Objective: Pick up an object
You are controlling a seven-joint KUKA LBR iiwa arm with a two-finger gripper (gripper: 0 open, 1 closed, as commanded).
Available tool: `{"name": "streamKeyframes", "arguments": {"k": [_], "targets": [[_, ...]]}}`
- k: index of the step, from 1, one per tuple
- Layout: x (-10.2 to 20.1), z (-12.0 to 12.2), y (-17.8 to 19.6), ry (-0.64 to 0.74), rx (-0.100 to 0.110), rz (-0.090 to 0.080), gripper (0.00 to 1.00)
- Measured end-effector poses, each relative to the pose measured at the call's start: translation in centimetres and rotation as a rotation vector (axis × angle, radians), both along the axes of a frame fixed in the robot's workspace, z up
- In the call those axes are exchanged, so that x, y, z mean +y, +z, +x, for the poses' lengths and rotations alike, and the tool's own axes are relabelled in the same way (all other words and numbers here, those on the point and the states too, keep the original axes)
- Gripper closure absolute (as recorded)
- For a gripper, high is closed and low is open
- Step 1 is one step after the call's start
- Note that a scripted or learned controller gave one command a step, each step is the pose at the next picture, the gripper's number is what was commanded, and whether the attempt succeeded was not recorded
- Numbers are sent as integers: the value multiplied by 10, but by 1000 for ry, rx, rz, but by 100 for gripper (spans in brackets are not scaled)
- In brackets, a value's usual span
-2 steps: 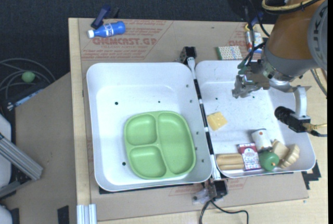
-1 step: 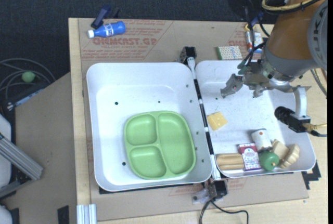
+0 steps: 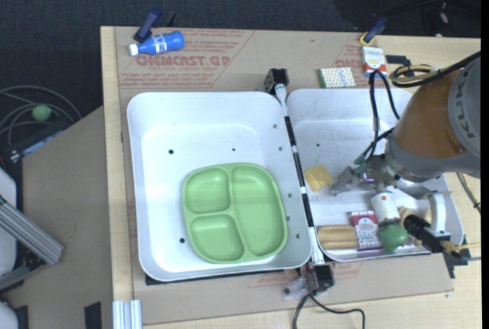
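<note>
The right bin (image 3: 336, 110) carries the loose things, all gathered toward its near half. A small yellow block (image 3: 318, 177) lies close to the divider between the bins, tilted a little. Near the front wall a tan, roll-shaped piece (image 3: 336, 237) lies flat, and just beside it sits a red and white packet (image 3: 366, 230). To the right of the packet there is a green round object (image 3: 394, 237), and above that a small white cylinder with an orange band (image 3: 383, 205).

The gripper (image 3: 353, 179) is low in this bin, pointing left, its tip just right of the yellow block; from here I cannot tell whether its fingers are apart or together, and nothing visibly sits between them. The grey arm with its orange band (image 3: 428, 121) comes in from the right, covering much of the bin's right side.

The left bin (image 3: 153, 121) holds a green divided plate (image 3: 233, 211) with three compartments, lying flat toward its front.

On the table (image 3: 114, 167) behind the bins, a white and blue bottle (image 3: 157, 43) lies on its side at the far left, and a small patterned card (image 3: 337, 77) lies near the right bin's back edge.
</note>
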State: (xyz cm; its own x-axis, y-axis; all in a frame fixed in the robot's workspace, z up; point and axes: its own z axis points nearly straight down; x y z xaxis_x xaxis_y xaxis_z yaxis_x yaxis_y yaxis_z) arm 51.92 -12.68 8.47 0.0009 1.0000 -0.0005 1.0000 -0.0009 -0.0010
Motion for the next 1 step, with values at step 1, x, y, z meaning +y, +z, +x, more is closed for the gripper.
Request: {"name": "streamKeyframes", "arguments": {"k": [1], "targets": [[-47,-40,0,-1,-1,-1,0]]}}
